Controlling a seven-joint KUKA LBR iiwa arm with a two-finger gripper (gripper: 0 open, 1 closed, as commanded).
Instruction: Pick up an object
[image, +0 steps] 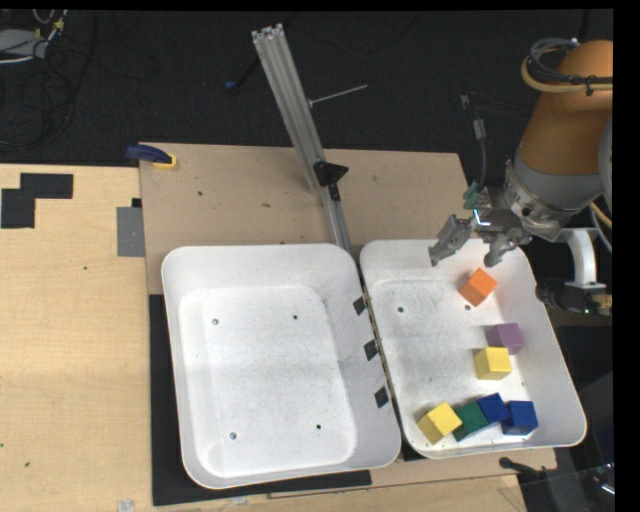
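Observation:
My gripper (470, 245) hangs open over the far end of the right bin (415, 340), its two grey fingers spread with nothing between them. An orange cube (479, 286) lies just below and to the right of the fingertips, apart from them. Further toward the front lie a purple cube (506, 336) and a yellow cube (492, 362). At the bin's near end sits a cluster: a yellow block (438, 422), a green block (470, 420) and two blue blocks (508, 413).
The left bin (262, 360) stands beside the right one, with black clips along the shared rim. A slanted aluminium rail (298, 120) rises behind the bins. The arm's orange band (565, 120) looms at the upper right.

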